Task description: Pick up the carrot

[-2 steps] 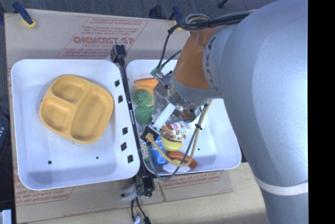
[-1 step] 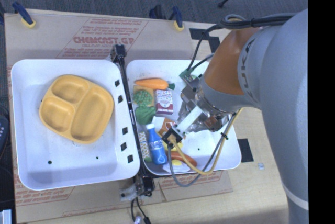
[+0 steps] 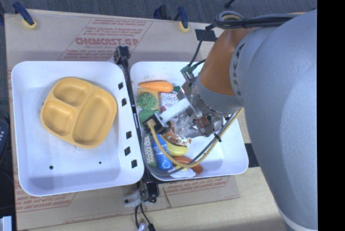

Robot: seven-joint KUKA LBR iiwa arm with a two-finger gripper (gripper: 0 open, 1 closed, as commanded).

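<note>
Two white bins side by side: yellow divided plate (image 3: 78,111) left, orange carrot (image 3: 156,86) right near far wall, gripper (image 3: 186,126) low over clutter, jaw state unclear.

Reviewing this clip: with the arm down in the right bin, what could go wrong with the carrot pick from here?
The pincer sits low amid the toy clutter, well short of the carrot at the bin's far end, so it may close on the wrong item. The carrot lies close to the green toy, which a grab could drag along. The loose yellow cable could snag toys.
</note>
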